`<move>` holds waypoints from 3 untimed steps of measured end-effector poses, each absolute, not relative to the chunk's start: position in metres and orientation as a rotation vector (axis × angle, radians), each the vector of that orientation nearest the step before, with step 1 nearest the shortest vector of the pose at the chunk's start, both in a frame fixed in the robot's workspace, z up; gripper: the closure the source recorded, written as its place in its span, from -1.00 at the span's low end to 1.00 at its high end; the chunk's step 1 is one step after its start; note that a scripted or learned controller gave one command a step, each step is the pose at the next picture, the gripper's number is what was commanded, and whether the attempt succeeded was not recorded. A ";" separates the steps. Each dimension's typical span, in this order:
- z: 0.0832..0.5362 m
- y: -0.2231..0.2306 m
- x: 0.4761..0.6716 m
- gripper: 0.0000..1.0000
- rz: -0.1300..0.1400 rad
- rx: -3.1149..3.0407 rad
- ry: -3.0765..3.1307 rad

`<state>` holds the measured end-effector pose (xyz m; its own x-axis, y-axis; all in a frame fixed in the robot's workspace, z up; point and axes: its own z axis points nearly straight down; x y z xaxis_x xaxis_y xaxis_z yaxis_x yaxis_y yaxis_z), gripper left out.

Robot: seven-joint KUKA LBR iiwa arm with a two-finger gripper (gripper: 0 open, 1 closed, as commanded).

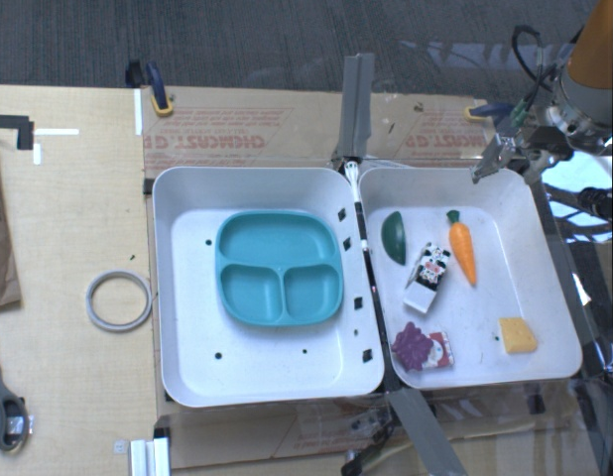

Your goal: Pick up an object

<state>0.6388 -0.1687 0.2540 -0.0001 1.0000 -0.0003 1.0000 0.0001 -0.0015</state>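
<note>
Carrot [462, 249] lies in the right bin [550, 296], far side, untouched. My pincer [503, 157] hovers past that bin's far rim (whether it's open or closed I cannot tell). I'm at approach; next comes centring overhead and descending.

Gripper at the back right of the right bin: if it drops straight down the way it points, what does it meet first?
Probably the right bin's back rim or bare floor beneath the gripper; the carrot lies nearer the front. Depth is unclear.

A robotics lab: a plywood tabletop [68, 226] bearing clamps [158, 92], two white bins [178, 365], toy props.
</note>
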 end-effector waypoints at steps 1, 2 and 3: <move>0.092 -0.185 0.633 -1.00 0.002 -2.546 -1.839; 0.092 -0.155 0.602 -1.00 0.001 -2.169 -2.272; 0.101 -0.157 0.602 1.00 0.001 -2.174 -2.266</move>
<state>0.6020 -0.1573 0.1009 -0.0414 0.9991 0.0004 0.9991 0.0414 -0.0013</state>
